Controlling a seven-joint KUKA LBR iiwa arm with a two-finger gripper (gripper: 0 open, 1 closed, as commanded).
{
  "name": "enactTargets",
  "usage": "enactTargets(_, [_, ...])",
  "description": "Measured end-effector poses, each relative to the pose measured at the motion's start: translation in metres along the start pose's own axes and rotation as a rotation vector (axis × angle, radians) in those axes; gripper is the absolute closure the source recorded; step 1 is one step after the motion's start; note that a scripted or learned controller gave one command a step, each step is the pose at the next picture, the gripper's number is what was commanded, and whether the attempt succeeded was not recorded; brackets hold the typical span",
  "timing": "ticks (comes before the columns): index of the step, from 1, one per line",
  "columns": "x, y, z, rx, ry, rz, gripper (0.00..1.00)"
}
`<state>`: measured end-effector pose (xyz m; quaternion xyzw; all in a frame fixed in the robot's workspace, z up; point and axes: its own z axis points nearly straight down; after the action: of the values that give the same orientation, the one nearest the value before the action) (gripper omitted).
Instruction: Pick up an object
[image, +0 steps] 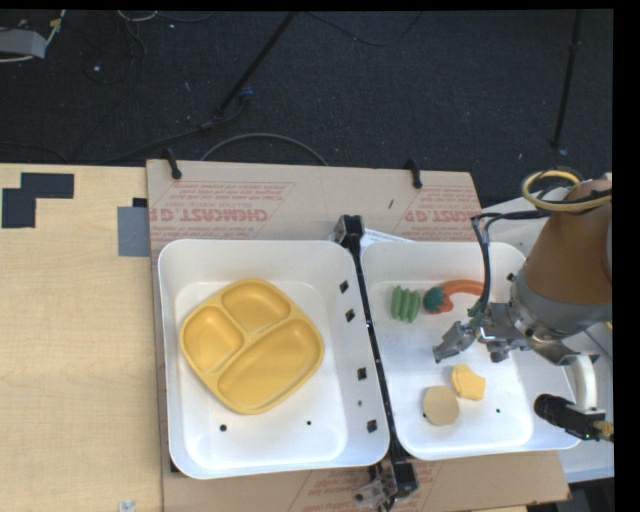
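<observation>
A: Camera view, where is the gripper (470, 337)?
B: Over the right bin (400, 420), low, reaching in from the right. Whether it is apart or together I cannot tell.
A: And the things to pick?
B: A yellow block (467, 382) just near of the gripper, a tan disc (440, 405) beside it, a green piece (405, 303) and an orange carrot (455, 291) farther back.
A: The left bin (200, 440)?
B: It holds a yellow divided plate (251, 344).
</observation>
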<state>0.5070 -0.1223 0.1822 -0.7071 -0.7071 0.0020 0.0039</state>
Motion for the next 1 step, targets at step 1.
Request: enactTargets(1, [-0.0026,0.0087,0.0569,-0.001,-0.001,0.001,0.0])
